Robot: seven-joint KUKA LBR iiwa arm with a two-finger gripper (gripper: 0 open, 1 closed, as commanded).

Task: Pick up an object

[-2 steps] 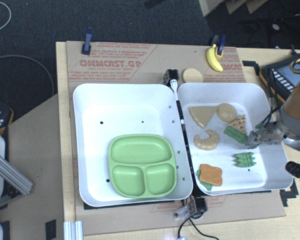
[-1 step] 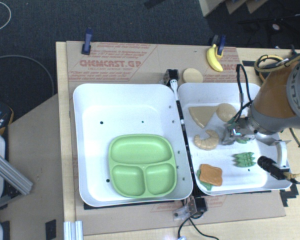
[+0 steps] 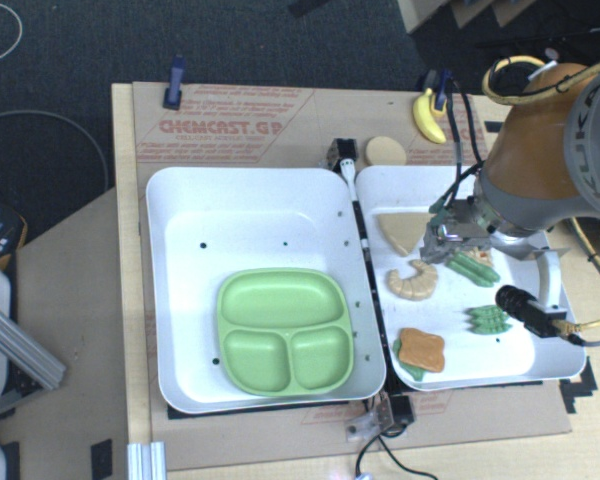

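**Partly hidden: the gripper low over the right bin**

Much of the right bin (image 3: 540, 368) is covered by the grey and orange arm (image 3: 545, 158), which reaches in from the right and blocks the bin's far right corner. The gripper (image 3: 450, 240) sits at the arm's lower end, a small metallic cluster; whether it is spread or pressed together cannot be told from this angle, and nothing can be seen pinched in it.

Just below and left of the gripper lies a curved tan pastry (image 3: 413, 282), croissant-like, its long axis running roughly left to right with the ends curling upward toward the gripper. It lies close to the gripper, but whether they touch is unclear. A pale wedge-shaped piece (image 3: 400, 232) lies just left of the gripper, its outline half lost against the white bin. To the gripper's lower right a green bean-like item (image 3: 472, 266) points diagonally down to the right, its upper end tucked under the arm. Farther below are a small green leafy piece (image 3: 487, 317) and an orange-brown slice (image 3: 421, 350) near the bin's front edge. A black cylindrical part (image 3: 525, 311) juts out below the arm.

Left of the gripper, the left bin (image 3: 180, 218) holds a green divided plate (image 3: 283, 330). Beyond the bins, on the tabletop (image 3: 240, 118), rest a round tan disc (image 3: 385, 151) and a yellow banana (image 3: 430, 118), partly crossed by cables.
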